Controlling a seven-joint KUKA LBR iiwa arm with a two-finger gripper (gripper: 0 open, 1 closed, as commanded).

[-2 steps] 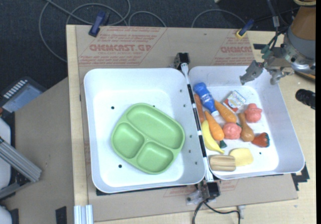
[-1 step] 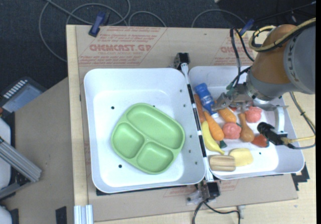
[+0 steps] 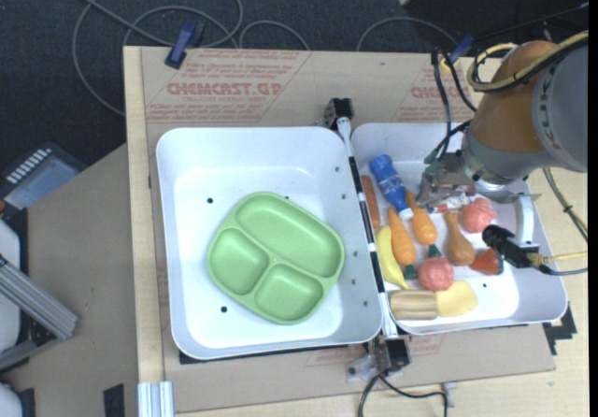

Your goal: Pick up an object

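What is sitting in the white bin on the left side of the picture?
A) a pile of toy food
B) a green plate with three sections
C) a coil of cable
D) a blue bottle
B, since the green plate with three sections lies alone in the left bin, while the toy food is piled in the right bin.

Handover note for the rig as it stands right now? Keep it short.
Gripper: low over the right bin, above the toy food; fingers unreadable, no item seen held.
Items: blue bottle, carrot, banana and other toy food lie in the right bin. Green divided plate sits in the left bin.
Done: no pick confirmed.
Left: grasp one object and lift it.
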